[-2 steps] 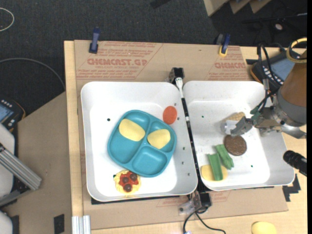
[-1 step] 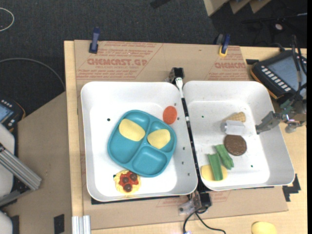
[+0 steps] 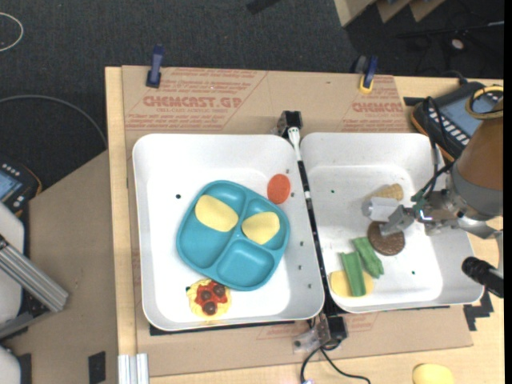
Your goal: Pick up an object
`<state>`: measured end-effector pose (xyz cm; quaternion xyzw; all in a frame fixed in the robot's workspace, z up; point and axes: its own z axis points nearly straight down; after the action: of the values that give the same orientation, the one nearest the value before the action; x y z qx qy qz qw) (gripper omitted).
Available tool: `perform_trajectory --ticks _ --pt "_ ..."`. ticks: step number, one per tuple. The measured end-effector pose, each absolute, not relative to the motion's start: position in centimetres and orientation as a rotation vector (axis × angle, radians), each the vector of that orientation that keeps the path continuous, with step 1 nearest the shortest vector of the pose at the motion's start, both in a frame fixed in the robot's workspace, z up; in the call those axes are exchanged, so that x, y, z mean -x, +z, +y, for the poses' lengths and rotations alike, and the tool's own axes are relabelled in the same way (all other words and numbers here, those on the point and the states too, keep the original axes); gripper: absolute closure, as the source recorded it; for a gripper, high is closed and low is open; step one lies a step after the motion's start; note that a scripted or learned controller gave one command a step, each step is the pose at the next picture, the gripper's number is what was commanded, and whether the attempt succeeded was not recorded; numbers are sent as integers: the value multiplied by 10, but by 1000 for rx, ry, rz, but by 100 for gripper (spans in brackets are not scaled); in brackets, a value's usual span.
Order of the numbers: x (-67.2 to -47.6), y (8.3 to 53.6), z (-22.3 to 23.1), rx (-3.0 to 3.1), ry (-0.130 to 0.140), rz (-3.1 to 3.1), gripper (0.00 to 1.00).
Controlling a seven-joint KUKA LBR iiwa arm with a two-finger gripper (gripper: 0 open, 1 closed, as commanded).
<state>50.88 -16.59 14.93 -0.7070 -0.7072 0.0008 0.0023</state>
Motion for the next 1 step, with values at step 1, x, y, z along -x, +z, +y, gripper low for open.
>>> perform_trajectory --ticks 1 --pt "-478 197 -171 2225 -1 -2222 0"
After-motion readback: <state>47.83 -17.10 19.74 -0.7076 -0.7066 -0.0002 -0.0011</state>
